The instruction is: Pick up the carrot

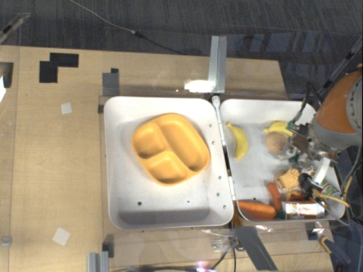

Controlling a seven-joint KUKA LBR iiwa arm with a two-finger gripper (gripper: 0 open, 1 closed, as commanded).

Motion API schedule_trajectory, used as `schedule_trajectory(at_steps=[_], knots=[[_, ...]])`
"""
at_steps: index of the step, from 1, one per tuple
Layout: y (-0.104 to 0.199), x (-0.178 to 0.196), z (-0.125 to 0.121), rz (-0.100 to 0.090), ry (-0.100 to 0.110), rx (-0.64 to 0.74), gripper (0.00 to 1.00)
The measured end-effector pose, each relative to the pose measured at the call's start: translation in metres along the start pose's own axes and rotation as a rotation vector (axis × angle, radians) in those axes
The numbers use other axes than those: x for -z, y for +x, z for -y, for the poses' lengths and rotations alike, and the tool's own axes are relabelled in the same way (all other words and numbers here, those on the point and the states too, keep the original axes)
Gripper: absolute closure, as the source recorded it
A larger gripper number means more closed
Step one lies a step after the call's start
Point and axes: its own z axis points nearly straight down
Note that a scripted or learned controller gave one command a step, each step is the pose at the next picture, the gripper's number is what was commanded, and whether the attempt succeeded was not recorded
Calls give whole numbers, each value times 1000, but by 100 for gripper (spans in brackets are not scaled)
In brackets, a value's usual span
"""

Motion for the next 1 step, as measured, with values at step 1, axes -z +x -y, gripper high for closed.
schedule_trajectory(at_steps=[1], knots=[[-14,23,67,7,12,-153,100]])
